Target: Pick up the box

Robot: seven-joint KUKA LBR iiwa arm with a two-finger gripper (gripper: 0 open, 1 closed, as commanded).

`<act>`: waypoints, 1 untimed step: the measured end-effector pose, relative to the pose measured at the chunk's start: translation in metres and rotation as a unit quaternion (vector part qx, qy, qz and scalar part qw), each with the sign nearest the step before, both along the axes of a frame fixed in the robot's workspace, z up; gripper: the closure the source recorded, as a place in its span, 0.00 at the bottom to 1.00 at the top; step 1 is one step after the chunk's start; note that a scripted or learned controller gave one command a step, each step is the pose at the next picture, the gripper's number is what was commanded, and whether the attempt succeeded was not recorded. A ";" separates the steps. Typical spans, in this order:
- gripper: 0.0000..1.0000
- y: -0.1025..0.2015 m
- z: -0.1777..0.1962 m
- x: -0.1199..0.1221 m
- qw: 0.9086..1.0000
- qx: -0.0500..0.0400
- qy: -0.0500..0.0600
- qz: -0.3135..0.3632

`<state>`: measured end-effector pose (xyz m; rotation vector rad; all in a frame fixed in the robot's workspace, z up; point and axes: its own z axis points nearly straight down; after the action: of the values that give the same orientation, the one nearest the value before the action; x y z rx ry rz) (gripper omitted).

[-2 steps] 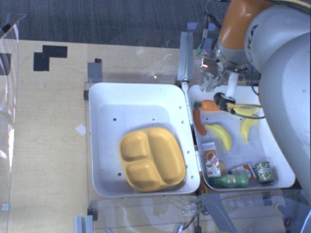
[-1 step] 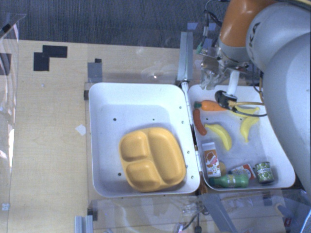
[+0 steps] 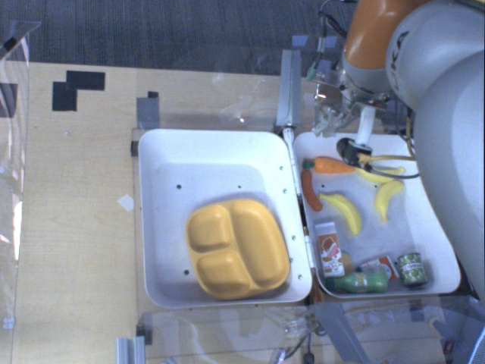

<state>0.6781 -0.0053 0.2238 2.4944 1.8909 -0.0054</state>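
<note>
Box (image 3: 329, 252) lies untouched at the near-left of the right bin (image 3: 447, 268), beside a green bottle (image 3: 358, 283). Gripper (image 3: 332, 120) hangs at the bin's far edge, well apart; finger state can't be made out. Approach, grasp and lift all remain.

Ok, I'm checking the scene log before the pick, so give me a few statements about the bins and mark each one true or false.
1. The yellow tray lies in the left bin. True.
2. The box lies in the left bin. False: it is in the right bin, near its front left corner.
3. The gripper is over the back edge of the right bin. True.
4. The carrot lies beside the can. False: the carrot is at the back, the can at the front right.
5. A green bottle lies just in front of the box. True.
</note>
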 end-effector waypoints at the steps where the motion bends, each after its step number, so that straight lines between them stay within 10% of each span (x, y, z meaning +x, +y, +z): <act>1: 1.00 0.001 0.009 0.002 1.000 -0.001 -0.001 0.004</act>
<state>0.6800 -0.0046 0.2323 2.4839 1.8997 -0.0057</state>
